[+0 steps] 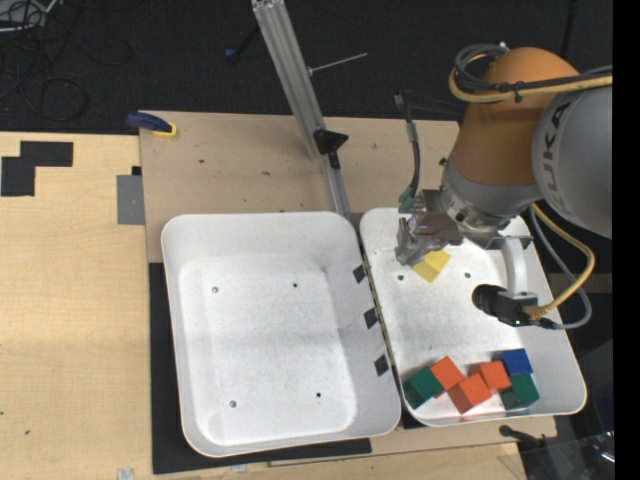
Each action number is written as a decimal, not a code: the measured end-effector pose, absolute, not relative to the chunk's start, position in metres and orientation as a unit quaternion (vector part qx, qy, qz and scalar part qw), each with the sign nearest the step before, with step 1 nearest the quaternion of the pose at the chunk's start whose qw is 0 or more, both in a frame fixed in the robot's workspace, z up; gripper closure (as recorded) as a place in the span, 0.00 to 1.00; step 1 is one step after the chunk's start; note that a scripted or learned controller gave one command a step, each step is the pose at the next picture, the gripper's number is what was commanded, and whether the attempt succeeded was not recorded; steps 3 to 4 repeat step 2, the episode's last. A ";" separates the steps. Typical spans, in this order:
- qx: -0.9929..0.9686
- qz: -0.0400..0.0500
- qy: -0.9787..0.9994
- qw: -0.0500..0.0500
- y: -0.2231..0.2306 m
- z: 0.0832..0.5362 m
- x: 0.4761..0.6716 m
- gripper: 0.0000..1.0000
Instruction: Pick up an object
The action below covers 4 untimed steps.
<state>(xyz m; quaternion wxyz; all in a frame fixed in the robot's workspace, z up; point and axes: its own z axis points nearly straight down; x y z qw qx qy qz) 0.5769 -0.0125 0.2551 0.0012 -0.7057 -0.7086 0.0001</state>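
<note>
Right bin, upper portion: the gripper hangs low over the floor, with a yellow block just beside it at about four o'clock. How far the hand is open cannot be told, nor whether it has hold of the block. The block's long axis runs roughly from two o'clock to eight o'clock. A cluster of blocks lies at six o'clock, well apart. Left bin adjoins.
</note>
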 end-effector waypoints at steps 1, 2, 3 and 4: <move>-0.705 0.000 -0.709 0.001 0.044 0.255 0.584 1.00; -0.706 0.001 -0.708 0.001 0.095 0.236 0.600 1.00; -0.706 0.001 -0.708 0.001 0.095 0.236 0.600 1.00; -0.706 0.001 -0.708 0.001 0.095 0.236 0.600 1.00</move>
